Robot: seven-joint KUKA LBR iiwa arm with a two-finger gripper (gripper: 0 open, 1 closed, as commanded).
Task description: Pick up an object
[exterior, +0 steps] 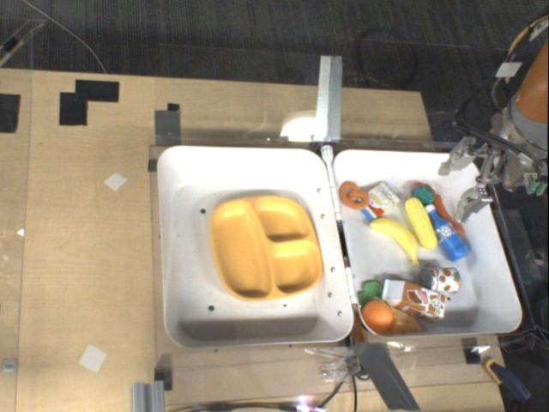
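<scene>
The arm enters from the right, and the gripper (474, 178) hangs over the upper right corner of the right bin (506, 303). Its jaws stand apart with nothing between them; no object is held.

The right bin carries a loose clutter. A corn cob (419, 221) and a banana (396, 235) lie side by side near the middle. A blue bottle (449, 237) lies just right of the cob, apparently touching it. A small packet (383, 197) and an orange ring-shaped toy (350, 195) sit toward the upper left. An orange (377, 317), a green piece (370, 291) and a printed box (425, 298) crowd the lower edge. The left bin (180, 256) holds a yellow divided tray (264, 245).

Position of target: the blue bottle and the cob are the nearest candidates. Both lie near the jaws, below and to their left in this view, and apart from them.

Recommendation for the step in hand: choose one item before descending. The bottle, on the outer side of the pile, looks the easier choice. Centre the jaws across its narrow width, not its length. Keep them clear of the bin wall and of the cob alongside. Descend straight, close only once both sides are bracketed, then lift vertically. The chief risk, in my judgement, is nudging the neighbours and closing on nothing.
</scene>
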